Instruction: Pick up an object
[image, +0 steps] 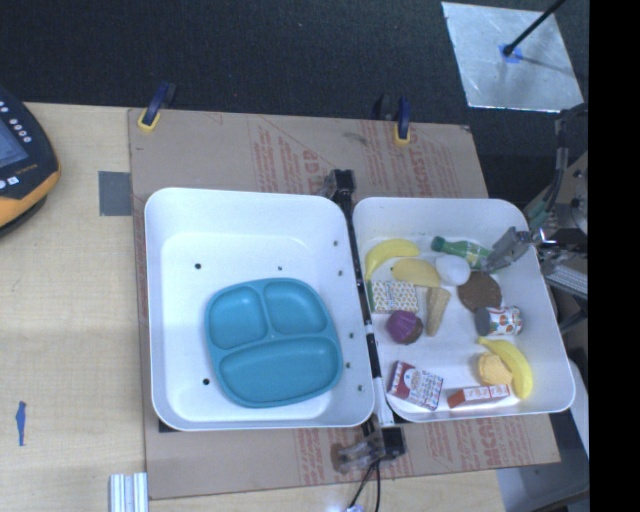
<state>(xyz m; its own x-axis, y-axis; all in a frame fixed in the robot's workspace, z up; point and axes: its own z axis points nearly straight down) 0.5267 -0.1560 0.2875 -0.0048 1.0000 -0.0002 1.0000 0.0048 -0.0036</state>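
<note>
In the camera view you see two shallow white bins side by side on a sheet of cardboard (300, 150) that lies on the wooden surface (60, 330). The left bin (170, 230) holds a blue divided plate (273, 340), which lies flat in the lower middle part of it.

The right bin (545, 300) holds many small things. A yellow banana (390, 252) lies near its upper left corner, and a green bottle (458, 247) lies to the right of it. Below them you find a checked packet (394, 296), a beige cone (437, 309) and a purple ball (404, 326). A brown round piece (480, 292) lies near the middle, with a small can (499, 321) just below it. A second banana (513, 364) lies at the lower right beside an orange lump (493, 369). A red and white carton (415, 385) and a flat red and white bar (478, 397) lie along the lower edge.

The tool (507, 248) is over the upper right part of the right bin, just beside the end of the green bottle and above the brown round piece. You cannot tell here how the tool is set, because it is small and dark.

A yellow and black device (20, 160) lies at the left edge of the surface.
</note>
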